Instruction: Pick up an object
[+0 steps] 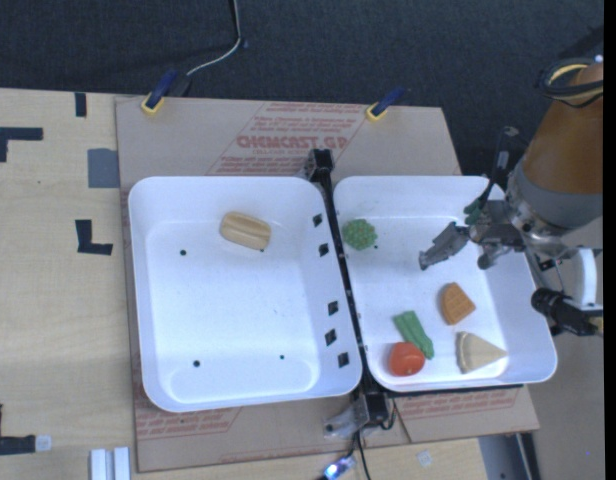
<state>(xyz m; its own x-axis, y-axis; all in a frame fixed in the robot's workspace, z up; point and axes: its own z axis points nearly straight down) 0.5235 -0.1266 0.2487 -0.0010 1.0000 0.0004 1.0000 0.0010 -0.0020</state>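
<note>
The right bin (388,193) holds a green broccoli floret (360,233) near its left wall, an orange chunk (455,303), a green pepper-like piece (413,332), a red tomato (407,359) and a pale wedge (478,352) at the front. A bread roll (245,230) lies in the left bin (168,368). My gripper (462,249) hangs over the right bin's right half, above and just behind the orange chunk. Its two fingers are spread apart with nothing between them.
A black divider strip (333,268) runs between the two bins. Both bins rest on a cardboard sheet (288,138) held by clamps at the back. The arm's grey body (563,168) fills the right side above the bin's rim.
</note>
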